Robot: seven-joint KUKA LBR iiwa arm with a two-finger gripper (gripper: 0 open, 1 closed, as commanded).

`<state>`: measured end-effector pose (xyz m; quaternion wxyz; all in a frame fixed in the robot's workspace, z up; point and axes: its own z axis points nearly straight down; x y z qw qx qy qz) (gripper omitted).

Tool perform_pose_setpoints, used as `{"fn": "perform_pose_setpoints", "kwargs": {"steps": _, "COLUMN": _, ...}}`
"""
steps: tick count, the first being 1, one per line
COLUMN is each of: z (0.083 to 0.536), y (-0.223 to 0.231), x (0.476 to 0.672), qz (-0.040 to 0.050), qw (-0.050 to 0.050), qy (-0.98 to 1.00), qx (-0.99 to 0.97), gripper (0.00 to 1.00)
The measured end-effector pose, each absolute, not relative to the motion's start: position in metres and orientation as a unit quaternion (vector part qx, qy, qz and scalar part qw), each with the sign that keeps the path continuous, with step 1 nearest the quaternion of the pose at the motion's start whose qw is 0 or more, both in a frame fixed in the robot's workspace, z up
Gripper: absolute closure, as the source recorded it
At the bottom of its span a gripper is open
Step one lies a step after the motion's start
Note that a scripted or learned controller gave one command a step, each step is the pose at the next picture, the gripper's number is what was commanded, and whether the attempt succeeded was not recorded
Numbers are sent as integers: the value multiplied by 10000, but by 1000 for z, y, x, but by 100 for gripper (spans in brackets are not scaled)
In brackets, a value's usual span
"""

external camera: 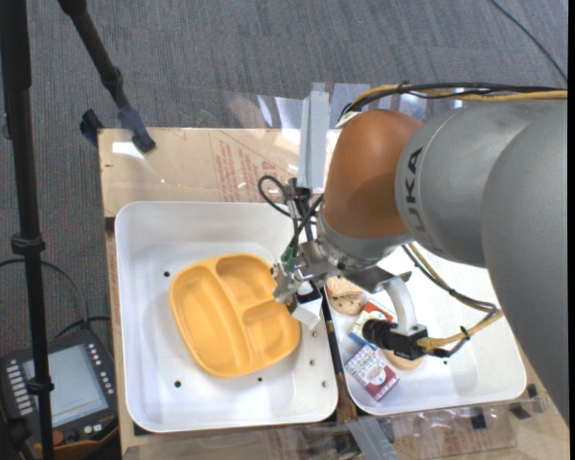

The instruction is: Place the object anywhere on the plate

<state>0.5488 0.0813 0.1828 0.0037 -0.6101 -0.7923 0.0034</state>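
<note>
Yellow plate (232, 314) in left bin (139, 257), jaws (289, 290) at its right rim

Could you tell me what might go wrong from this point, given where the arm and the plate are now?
1. The gripper sits right at the yellow divided plate's right edge, so a drop here could land on the rim and roll off into the left bin.
2. The arm hides much of the right bin, so the small objects there, such as the little box, might be knocked unnoticed.
</note>
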Motion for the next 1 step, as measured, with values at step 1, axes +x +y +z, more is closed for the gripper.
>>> {"fn": "perform_pose_setpoints", "kwargs": {"steps": 1, "z": 183, "y": 80, "x": 549, "qz": 33, "qw": 35, "qy": -7918, "qx": -6107, "gripper": 0}}
